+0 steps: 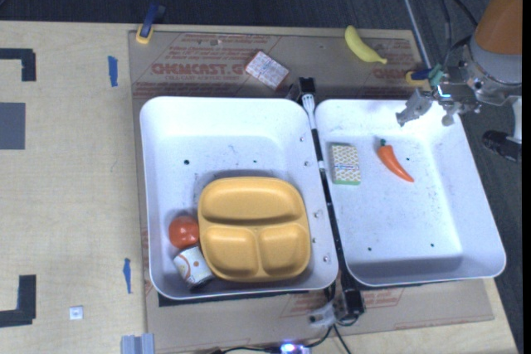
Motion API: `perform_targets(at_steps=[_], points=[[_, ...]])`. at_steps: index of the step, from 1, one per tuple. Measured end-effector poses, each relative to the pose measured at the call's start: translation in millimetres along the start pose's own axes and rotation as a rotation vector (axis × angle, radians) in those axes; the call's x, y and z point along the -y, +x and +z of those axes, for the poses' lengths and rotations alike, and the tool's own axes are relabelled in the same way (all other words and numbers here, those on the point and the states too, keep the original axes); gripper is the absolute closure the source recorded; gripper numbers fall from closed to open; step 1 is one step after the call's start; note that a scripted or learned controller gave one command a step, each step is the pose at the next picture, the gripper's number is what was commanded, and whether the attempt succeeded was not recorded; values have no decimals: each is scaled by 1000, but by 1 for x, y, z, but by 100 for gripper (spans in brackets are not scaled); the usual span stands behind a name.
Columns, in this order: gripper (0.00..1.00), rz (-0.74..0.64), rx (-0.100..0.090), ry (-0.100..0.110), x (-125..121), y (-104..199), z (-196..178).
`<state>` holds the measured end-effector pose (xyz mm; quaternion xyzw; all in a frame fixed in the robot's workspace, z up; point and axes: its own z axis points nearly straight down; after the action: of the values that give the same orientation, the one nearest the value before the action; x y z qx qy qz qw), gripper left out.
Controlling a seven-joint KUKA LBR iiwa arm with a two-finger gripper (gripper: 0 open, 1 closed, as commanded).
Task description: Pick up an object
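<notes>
The right bin (465, 203) holds an orange carrot (396, 162) with a green top and a small green and white packet (345, 163). In the left bin (166, 137) lie a yellow divided plate (253, 226), a red tomato (182, 230) and a small white and orange can (192, 265). My gripper (430, 113) hangs over the far right corner of the right bin, up and to the right of the carrot. It is open, with nothing between its fingers (408, 113).
Behind the bins, a yellow banana (363, 46) and a patterned card (266, 69) lie on the brown board. A blue and yellow clamp (149, 22) sits at the board's far left corner. Cables run by the arm at the right.
</notes>
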<state>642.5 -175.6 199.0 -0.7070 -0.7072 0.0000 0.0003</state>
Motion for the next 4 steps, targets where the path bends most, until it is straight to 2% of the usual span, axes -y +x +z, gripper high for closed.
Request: perform_targets(at_steps=[1, 2, 3, 4], points=[[0, 0, 1, -3, 65, 26, 113], [100, 1, 2, -7, 64, 25, 103], [100, -1, 0, -2, 71, 76, 27], [0, 0, 0, -2, 71, 75, 28]])
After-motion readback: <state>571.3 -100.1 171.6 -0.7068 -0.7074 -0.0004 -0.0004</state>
